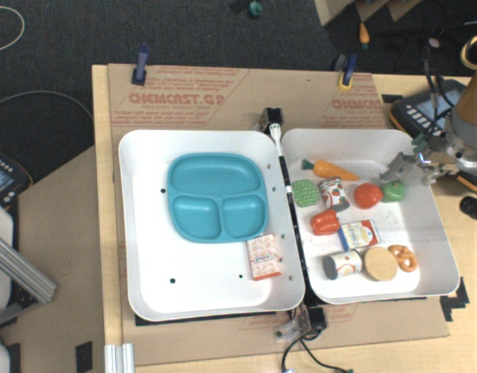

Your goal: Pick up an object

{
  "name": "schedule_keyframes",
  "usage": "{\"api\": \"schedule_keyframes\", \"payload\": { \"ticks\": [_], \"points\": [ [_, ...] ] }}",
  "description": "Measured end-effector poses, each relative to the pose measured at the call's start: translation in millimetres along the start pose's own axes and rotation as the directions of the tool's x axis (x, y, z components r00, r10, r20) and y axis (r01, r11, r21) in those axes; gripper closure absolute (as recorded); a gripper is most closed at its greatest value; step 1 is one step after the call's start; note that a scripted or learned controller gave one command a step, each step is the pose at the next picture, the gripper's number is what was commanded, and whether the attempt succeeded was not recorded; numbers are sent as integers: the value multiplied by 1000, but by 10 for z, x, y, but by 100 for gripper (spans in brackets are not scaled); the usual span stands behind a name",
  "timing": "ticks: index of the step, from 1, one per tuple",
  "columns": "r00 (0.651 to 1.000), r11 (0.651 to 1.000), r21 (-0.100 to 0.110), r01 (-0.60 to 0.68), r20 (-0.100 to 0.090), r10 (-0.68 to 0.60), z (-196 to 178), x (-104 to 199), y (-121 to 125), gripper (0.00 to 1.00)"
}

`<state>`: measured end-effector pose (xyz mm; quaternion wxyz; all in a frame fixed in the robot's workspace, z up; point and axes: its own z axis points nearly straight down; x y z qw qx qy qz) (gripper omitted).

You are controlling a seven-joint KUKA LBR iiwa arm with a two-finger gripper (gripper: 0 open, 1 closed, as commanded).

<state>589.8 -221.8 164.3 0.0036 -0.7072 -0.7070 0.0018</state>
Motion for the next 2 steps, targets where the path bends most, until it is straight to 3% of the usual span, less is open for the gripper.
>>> {"api": "schedule_keyframes", "payload": {
  "ticks": [1,2],
  "points": [
    [1000,1000,-11,1,4,-1,-167,-7,21,100],
    [1000,1000,-9,4,3,-4,586,-8,638,100]
  ]
}}
